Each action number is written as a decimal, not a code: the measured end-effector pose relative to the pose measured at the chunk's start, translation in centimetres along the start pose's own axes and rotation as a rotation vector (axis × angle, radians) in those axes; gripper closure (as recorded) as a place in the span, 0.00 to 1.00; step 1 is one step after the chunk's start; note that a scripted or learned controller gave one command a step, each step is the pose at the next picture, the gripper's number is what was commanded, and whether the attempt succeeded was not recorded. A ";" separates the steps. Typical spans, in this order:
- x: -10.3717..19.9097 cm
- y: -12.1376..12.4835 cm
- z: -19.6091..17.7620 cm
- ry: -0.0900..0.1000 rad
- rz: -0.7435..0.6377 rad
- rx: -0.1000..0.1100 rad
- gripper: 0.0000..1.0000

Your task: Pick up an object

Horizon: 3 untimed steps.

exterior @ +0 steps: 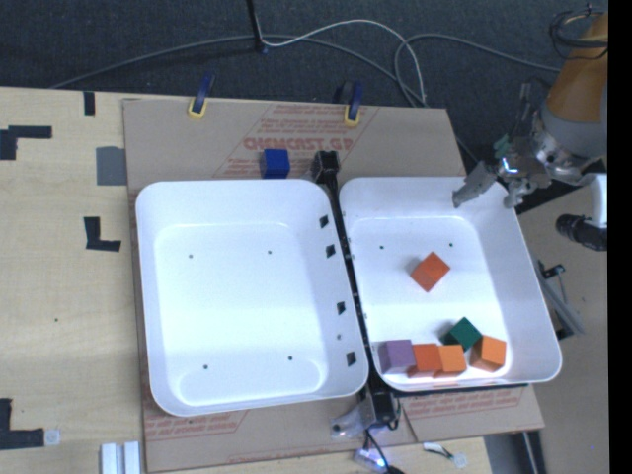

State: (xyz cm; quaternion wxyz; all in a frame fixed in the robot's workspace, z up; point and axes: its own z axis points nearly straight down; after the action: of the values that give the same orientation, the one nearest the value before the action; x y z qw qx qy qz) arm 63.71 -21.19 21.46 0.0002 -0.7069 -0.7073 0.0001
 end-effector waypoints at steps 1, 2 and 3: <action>5.4 3.3 13.2 0.002 -0.004 0.009 0.00; 7.5 -1.8 12.6 0.001 0.000 0.001 0.00; 9.1 -6.6 12.6 0.000 0.000 0.001 0.00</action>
State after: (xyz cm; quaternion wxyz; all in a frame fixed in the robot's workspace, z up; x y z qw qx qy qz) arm 57.12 -12.08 8.87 0.0007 -0.7071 -0.7071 0.0004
